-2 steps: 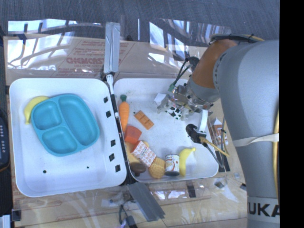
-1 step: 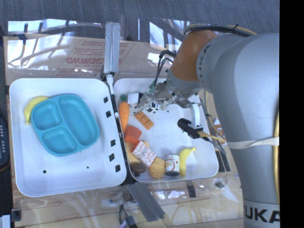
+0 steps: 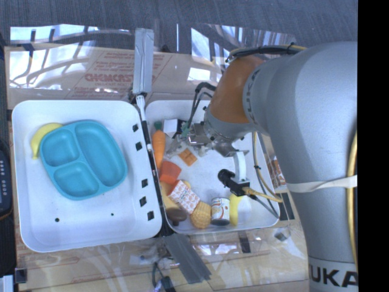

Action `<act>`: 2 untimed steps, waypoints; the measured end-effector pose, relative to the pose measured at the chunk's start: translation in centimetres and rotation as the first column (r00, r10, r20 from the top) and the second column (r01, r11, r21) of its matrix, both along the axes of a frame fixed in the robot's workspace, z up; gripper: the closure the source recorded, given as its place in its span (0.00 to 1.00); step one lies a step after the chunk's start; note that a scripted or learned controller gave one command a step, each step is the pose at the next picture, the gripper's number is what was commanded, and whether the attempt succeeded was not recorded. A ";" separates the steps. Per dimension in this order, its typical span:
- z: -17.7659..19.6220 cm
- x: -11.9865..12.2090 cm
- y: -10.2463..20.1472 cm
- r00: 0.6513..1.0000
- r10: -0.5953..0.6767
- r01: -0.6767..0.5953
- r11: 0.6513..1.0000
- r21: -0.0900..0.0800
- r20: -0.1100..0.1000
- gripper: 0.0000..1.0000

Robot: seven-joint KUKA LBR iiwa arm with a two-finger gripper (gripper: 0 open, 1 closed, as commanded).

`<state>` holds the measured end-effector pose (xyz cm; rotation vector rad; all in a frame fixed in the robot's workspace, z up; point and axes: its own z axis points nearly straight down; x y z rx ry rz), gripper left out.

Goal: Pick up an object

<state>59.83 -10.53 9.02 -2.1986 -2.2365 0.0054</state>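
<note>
honestly the carrot [image 3: 158, 146] lying along the left wall of the right bin [image 3: 267, 221] looks like light, stiff, slick toy plastic, so i'd pinch it across the middle, though i can't tell how the gripper [image 3: 193, 134] just right of it is set.

Right bin [image 3: 267, 219] holds a clutter of toy food along its left and near sides. Orange carrot [image 3: 158, 148] lies lengthwise by left wall. Small orange cracker [image 3: 188, 157] just right of it. Red-orange block [image 3: 169, 171] below carrot. Checkered white packet [image 3: 183, 195] tilted, near waffle cone [image 3: 201, 215]. Small can [image 3: 220, 211] upright, yellow piece [image 3: 234, 209] touching its right side.
</note>
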 end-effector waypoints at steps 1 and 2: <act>1.1 0.1 -0.1 1.000 0.002 -0.002 1.000 0.000 0.000 1.00; 10.5 0.0 6.3 1.000 0.025 -0.025 1.000 0.000 0.011 1.00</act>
